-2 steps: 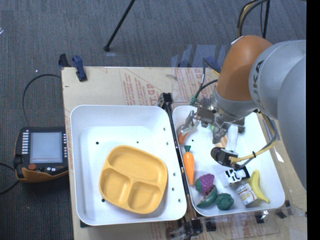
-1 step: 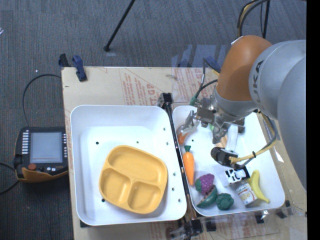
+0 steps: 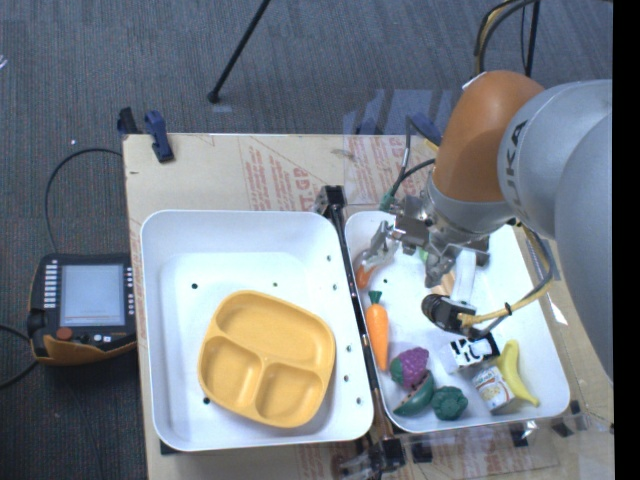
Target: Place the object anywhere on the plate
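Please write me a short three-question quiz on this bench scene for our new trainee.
1. True or false: the yellow plate lies in the left bin.
2. Which lies nearest the divider between the bins: A the banana, B the carrot, C the small jar?
3. Fill in: the gripper is over the ____ bin.

Key: 1 true; 2 B; 3 right.

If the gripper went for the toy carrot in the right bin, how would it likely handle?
The carrot looks like a smooth, tapered toy, so it may slip toward its thin end when squeezed. Its round body would probably roll if pushed sideways. It lies close to the bin wall, likely crowding one finger.
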Robot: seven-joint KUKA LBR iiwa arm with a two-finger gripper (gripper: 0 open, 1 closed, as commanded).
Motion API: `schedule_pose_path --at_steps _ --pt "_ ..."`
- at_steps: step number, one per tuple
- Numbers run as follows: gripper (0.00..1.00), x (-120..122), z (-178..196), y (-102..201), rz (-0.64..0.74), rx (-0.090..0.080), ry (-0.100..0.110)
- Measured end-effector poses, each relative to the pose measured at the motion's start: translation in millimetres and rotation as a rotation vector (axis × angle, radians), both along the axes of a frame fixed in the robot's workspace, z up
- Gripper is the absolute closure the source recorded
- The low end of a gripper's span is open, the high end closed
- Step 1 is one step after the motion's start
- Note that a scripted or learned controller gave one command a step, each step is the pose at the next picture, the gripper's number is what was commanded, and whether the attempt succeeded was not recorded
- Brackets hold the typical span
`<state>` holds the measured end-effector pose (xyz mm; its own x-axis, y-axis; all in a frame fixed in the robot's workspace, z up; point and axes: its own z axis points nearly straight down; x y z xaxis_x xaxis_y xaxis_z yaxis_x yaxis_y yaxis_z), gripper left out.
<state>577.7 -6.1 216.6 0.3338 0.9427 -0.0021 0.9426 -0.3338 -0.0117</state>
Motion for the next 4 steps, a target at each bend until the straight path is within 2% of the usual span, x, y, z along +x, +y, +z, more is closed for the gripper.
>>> schedule_pose_path --at_steps 4 --pt "0.00 0.0 0.0 0.0 0.000 0.000 0.000"
